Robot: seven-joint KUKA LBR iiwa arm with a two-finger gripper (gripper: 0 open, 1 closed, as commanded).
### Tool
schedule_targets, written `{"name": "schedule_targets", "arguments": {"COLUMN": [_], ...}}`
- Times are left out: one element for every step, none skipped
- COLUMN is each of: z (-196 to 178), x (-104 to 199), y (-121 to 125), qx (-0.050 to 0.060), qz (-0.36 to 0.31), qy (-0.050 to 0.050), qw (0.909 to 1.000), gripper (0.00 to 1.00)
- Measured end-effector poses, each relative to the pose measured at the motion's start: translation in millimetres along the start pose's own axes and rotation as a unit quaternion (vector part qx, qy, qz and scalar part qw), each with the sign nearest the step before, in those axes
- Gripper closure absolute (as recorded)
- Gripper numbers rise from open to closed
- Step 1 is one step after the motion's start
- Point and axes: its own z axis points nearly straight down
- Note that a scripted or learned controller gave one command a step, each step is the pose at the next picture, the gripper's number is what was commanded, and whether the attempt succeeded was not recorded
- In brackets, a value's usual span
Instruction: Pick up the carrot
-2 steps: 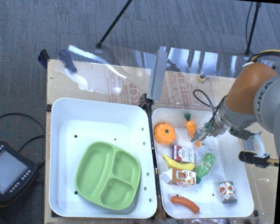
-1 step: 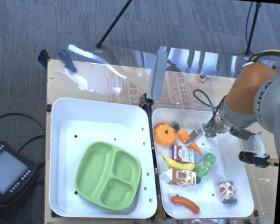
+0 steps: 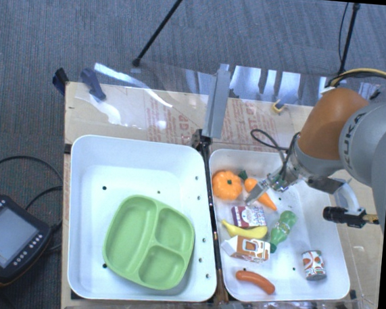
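Fingers at the carrot, right bin.

The grey arm's two-finger gripper [image 3: 263, 191] was down over the small orange carrot with a green top [image 3: 261, 195], which lay in the right-hand shallow white bin [image 3: 336, 249] beside the round orange pumpkin [image 3: 227, 185]. The fingers stood at the carrot's upper side; how far open they were, and whether they gripped it, could not be told. The green sectioned plate [image 3: 149, 241] lay in the left bin [image 3: 89, 174].
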Motion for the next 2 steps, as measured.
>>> {"name": "schedule_targets", "arguments": {"z": [-8, -135], "x": [-1, 36], "y": [-1, 23], "qx": [0.000, -0.001], "qz": [0.003, -0.064], "qy": [0.001, -0.002], "qw": [1.0000, 0.9979], "gripper": [1.00, 1.00]}}
